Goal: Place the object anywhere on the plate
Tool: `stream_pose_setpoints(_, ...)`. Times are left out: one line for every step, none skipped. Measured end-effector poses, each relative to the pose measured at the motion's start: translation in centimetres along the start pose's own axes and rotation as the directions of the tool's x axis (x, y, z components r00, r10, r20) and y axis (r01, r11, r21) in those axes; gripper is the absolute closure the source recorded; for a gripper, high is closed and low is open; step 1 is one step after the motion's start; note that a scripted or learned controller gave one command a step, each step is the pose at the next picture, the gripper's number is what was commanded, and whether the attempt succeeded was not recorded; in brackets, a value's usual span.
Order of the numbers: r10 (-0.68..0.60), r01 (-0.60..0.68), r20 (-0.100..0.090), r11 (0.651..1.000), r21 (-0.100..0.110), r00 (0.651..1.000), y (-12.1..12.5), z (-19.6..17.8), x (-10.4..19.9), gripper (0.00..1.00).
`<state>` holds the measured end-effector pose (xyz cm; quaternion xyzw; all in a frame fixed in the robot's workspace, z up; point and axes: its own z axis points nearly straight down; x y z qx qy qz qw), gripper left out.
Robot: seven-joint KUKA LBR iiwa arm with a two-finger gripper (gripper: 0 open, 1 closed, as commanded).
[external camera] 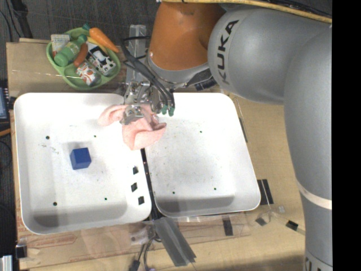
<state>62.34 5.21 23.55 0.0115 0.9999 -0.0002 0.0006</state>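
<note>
The grey KUKA arm with its orange wrist band is reaching in from three o'clock and hanging its two-finger gripper over the seam between the two shallow white bins, up toward twelve o'clock. A crumpled pink cloth is bunching right beneath the gripper, draping across the divider so that part is lying in the left bin and part in the right bin. The metal fingers are sitting against the top of the cloth, and the fabric is rising toward them in a peak, but the folds and cables are hiding the tips, so I cannot tell whether the claw is closed on the cloth or only touching it.

A small blue cube is resting in the left bin at about eight o'clock from the gripper, well apart from it. A green bowl of toy food is standing outside the bins at about ten o'clock, on the wooden bench.

No plate is visible in either bin, so the cloth's destination is unclear. The cloth seems the likely object, since the gripper is working directly over it. Soft fabric straddling a raised rim is probably going to snag or slip as it lifts, so a firm pinch on a thick fold looks advisable.
</note>
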Motion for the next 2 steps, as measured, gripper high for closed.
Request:
stream_pose_setpoints(-0.031,0.031,-0.004,1.0,0.001,1.0,4.97,0.38,1.13,1.0)
stream_pose_setpoints(-0.03,0.03,-0.003,1.0,0.001,1.0,4.95,0.36,1.11,0.0)
